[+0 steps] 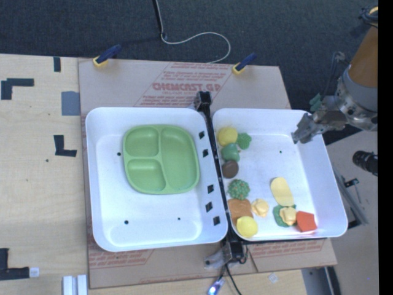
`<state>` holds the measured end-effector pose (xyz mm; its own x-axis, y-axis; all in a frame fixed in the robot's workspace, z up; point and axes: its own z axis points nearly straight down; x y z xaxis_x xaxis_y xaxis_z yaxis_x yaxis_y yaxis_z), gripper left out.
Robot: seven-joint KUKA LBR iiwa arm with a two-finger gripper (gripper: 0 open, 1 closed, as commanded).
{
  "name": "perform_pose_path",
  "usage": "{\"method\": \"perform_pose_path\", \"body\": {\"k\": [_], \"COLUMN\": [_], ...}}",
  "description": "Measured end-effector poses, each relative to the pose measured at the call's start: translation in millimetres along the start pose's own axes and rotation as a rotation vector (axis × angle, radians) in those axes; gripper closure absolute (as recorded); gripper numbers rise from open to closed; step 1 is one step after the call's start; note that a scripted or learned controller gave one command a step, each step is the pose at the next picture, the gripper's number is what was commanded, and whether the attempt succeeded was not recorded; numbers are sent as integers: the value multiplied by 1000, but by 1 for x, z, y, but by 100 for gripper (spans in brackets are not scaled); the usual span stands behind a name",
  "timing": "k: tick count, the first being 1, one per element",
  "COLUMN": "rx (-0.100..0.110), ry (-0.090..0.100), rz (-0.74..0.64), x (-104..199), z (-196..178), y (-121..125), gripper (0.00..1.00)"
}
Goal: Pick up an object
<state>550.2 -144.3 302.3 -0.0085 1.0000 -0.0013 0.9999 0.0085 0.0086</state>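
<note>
Bench carries two white bins side by side, a black divider strip between them. Left bin (104,226): one green divided plate (161,158), three compartments, lying flat toward the bin's far side, long axis running roughly left to right.

Right bin (319,158): toy food pieces, all small. Along its left edge, far to near: one yellow ball (227,134), two green pieces (244,141) beside and just under it, one brown ball (230,169), one green broccoli-like clump (238,189), one orange-brown block (239,208), one yellow ball (247,227) at the near left corner. Toward the near right corner: one pale yellow oblong piece (282,191), long axis running far to near with a slight tilt; one small yellow piece (260,208); one green-and-yellow piece (285,215); one orange-red block (306,221) touching it.

Arm enters from the right. Gripper (304,133) sits over the right bin's far right edge, tips aimed down and left. Nothing between the fingers; whether they are spread or closed cannot be told. All the food lies well apart from the gripper, toward the left edge and the near side; the oblong piece is the closest.
</note>
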Motion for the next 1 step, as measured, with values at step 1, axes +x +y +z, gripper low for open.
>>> {"method": "perform_pose_path", "body": {"k": [1], "rx": [1], "ry": [6], "rz": [-10], "x": [142], "z": [-75], "y": [5], "gripper": [100]}}
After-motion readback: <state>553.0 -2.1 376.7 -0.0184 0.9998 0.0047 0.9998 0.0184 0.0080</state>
